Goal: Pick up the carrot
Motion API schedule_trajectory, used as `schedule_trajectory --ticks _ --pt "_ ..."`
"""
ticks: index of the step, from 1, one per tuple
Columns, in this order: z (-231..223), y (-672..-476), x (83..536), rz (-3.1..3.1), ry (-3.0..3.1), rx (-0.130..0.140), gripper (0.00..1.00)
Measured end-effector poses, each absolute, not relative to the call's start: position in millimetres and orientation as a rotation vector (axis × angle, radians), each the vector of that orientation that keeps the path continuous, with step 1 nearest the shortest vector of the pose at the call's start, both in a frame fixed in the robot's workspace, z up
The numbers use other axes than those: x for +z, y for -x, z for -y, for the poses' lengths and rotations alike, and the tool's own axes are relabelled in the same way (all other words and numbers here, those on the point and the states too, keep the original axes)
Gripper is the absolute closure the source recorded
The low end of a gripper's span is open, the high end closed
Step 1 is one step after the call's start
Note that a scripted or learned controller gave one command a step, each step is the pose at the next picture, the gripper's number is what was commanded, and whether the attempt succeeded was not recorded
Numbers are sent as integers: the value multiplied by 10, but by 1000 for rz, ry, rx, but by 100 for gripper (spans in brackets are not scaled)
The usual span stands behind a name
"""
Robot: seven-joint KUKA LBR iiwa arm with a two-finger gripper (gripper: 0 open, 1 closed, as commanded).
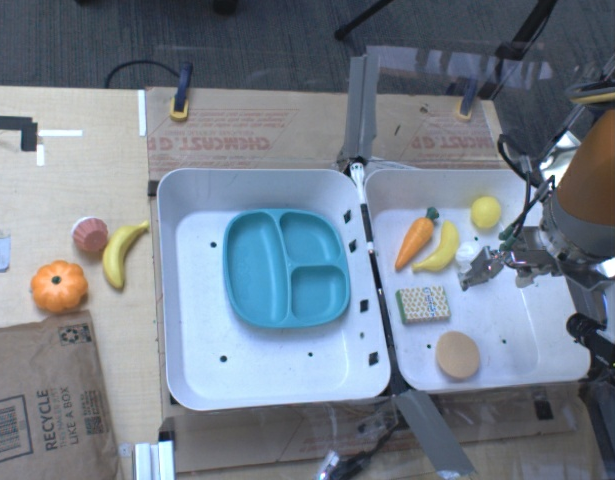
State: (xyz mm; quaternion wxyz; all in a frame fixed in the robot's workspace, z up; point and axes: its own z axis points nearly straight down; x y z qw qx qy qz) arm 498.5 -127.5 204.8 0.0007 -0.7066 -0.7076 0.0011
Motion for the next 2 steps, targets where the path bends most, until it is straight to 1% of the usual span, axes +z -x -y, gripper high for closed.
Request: schedule_trajectory --ticks 1,2 --pt "1106 -5513 1707 2211 2230 4 0" --pt "951 -6158 918 2189 2254 0 0"
